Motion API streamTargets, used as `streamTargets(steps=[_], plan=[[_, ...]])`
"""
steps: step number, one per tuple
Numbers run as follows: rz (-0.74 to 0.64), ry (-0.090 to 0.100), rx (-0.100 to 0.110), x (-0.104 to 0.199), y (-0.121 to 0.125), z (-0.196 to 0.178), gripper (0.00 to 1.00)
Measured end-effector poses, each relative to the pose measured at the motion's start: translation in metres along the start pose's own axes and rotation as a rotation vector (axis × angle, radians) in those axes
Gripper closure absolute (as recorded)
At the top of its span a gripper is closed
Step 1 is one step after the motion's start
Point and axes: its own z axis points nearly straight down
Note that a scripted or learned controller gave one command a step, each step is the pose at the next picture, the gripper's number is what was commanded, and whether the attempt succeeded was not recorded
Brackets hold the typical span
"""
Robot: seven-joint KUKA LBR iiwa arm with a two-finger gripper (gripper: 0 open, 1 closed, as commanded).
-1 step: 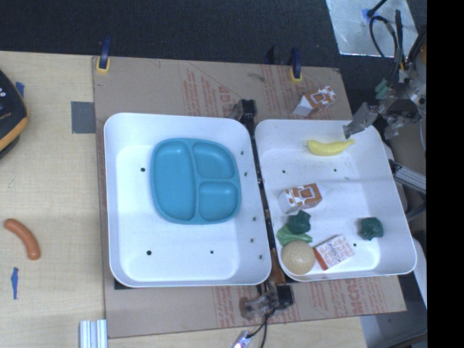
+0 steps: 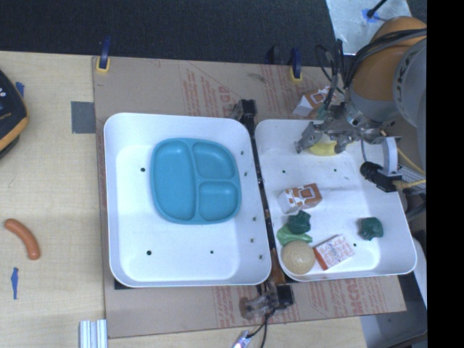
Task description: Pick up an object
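Toward the upper right of the frame, I see the pincer (image 2: pixel 324 142) low over the far end of the right bin (image 2: pixel 391 265), its dark metal fingers splayed to either side of a yellow object (image 2: pixel 322 148). That object is small, rounded and glossy, and it sits on the bin floor right beneath the pincer; whether the fingers touch it I cannot tell, and I do not see it gripped between them. Behind it the grey arm (image 2: pixel 395 56) with its orange band comes in from the right edge.

Lower in the same bin lie a small brown-and-white figure (image 2: pixel 300 196), a green leafy piece (image 2: pixel 295 227) just below it, a pale round bun-like disc (image 2: pixel 297 257) against the near wall, a red-and-white packet (image 2: pixel 334 251) beside the disc, and a dark green lump (image 2: pixel 371 228) off toward the right wall.

At the frame's centre left, the left bin (image 2: pixel 130 259) holds a smooth blue divided plate (image 2: pixel 195 180) with three compartments. Both bins are shallow white plastic on brown cardboard (image 2: pixel 181 85). On the wooden bench (image 2: pixel 43 194) at far left lies an orange-brown sausage shape (image 2: pixel 24 238).
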Motion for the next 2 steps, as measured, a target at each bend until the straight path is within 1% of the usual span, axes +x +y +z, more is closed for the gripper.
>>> streamTargets(steps=[1, 2], plan=[[0.003, -0.001, -0.004, -0.068, 0.003, 0.042, 0.00], [0.001, 0.001, -0.006, -0.005, 0.004, -0.058, 0.00]])
